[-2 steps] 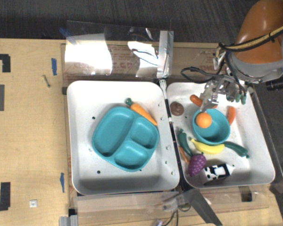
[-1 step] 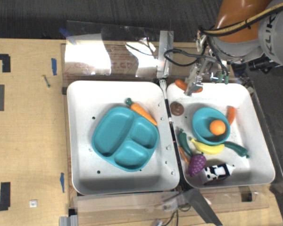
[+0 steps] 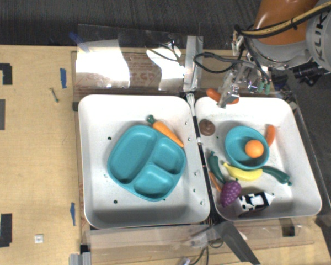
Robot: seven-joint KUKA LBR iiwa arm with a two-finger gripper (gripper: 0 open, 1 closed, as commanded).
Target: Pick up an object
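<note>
My gripper point(image 3: 227, 99) hangs over the back left edge of the right bin point(image 3: 303, 148). A small orange piece point(image 3: 212, 94) sticks out on both sides of the fingers, so the gripper looks shut on it. The right bin holds a teal bowl point(image 3: 240, 142) with an orange ball point(image 3: 254, 148) in it. Around the bowl lie a yellow banana point(image 3: 243, 173), purple grapes point(image 3: 230, 192), a black-and-white toy point(image 3: 254, 201), a brown disc point(image 3: 207, 127), a small orange stick point(image 3: 271, 134) and green pods point(image 3: 276, 174).
The left bin point(image 3: 94, 148) carries a teal divided tray point(image 3: 149, 162) with a carrot point(image 3: 166, 131) resting on its upper right rim. A clear plastic sheet point(image 3: 132, 65) lies behind the bins. Cables point(image 3: 209, 68) loop near the wrist. Bare wooden bench point(image 3: 27, 148) lies to the left.
</note>
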